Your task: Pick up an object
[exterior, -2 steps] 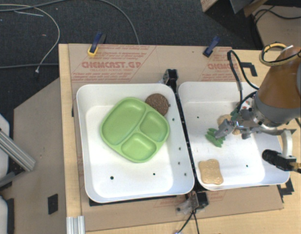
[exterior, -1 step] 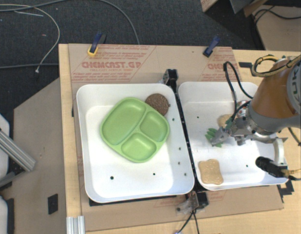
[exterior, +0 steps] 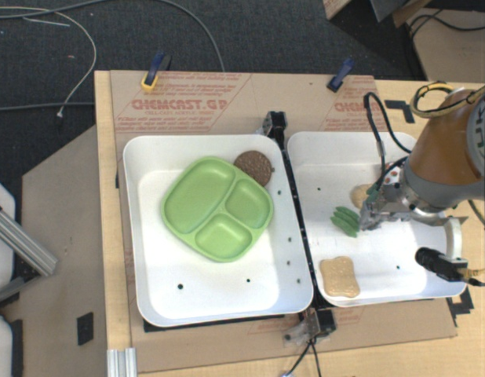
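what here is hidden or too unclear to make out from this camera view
- Gripper: the wrist blocks the fingers, so their state is unreadable.
- Green item: its right end runs under the gripper; contact unclear.
- Tan object: partly behind the arm, identity unclear.
- Brown round piece: the green divided plate covers its lower-left edge.
- Arm: cut off by the right edge.

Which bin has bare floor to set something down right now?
The left bin is open along its front and left side, past the green divided plate and brown patty. The right bin is bare at its back-left corner; its middle is crowded by the gripper, green item and cracker.
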{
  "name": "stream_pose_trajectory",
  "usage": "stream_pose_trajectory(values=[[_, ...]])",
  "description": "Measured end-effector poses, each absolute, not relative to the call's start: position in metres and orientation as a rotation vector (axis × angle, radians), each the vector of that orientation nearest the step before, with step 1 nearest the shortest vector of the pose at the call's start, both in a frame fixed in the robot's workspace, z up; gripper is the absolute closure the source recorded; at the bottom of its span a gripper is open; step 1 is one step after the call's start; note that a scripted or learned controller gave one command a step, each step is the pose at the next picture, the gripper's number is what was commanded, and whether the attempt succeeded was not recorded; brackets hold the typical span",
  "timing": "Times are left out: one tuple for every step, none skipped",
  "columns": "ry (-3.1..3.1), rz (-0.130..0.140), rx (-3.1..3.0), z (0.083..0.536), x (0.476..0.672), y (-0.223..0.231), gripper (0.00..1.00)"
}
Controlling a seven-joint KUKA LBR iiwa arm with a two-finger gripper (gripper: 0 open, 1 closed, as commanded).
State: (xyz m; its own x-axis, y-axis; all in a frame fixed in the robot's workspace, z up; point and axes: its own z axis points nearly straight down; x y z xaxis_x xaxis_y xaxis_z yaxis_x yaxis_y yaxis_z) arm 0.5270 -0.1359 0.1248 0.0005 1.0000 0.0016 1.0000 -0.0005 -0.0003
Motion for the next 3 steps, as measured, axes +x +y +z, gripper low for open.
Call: stream_pose_trajectory(values=[[-2.227, -0.005, -2.224, 0.188, 0.531, -0.137, 1.0], [-2.228, -0.006, -2.223, 0.245, 0.536, -0.128, 1.0], [-2.226, -0.004, -2.223, 0.294, 0.536, -0.128, 1.0]])
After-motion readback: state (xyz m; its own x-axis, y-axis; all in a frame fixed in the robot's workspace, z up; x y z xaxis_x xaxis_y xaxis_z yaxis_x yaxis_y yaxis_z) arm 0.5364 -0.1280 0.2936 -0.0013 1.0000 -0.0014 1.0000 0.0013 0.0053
